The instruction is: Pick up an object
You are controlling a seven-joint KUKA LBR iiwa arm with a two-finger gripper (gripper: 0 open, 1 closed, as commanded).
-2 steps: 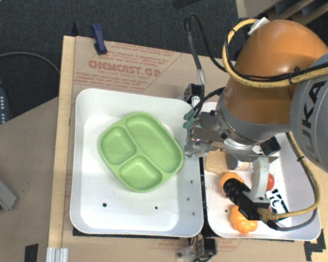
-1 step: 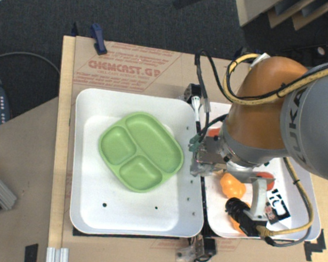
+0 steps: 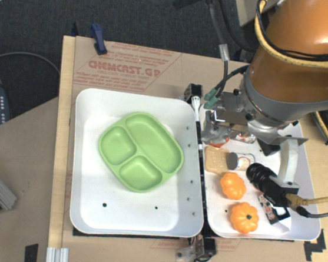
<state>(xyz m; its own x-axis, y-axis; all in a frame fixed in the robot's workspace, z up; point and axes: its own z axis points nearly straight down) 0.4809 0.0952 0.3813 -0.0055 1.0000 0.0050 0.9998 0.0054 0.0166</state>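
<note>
Lying in the right bin (image 3: pixel 300 232) are the loose things the arm could pick. Two small orange pumpkin-shaped pieces sit in its near half: one (image 3: pixel 232 186) toward the middle of the bin, and the other (image 3: pixel 243 217) just nearer and slightly to its right, close to the near rim. The two are close but apart. Just beyond the farther pumpkin, against the bin's left wall, lies a flat tan slice (image 3: pixel 216 160) with a small grey piece at its right edge that is too small to make out.

The gripper (image 3: pixel 215 128) hangs over the far-left part of this bin, just beyond the tan slice. Whether it is apart or together cannot be told, as the wrist hides it, and nothing can be seen in its grasp. The grey and orange arm (image 3: pixel 304 55) fills the far right above it.

In the left bin (image 3: pixel 82 147), a green divided plate (image 3: pixel 141 151) lies flat near the centre. Both bins rest on a brown cardboard sheet (image 3: pixel 124 66) with red print.
</note>
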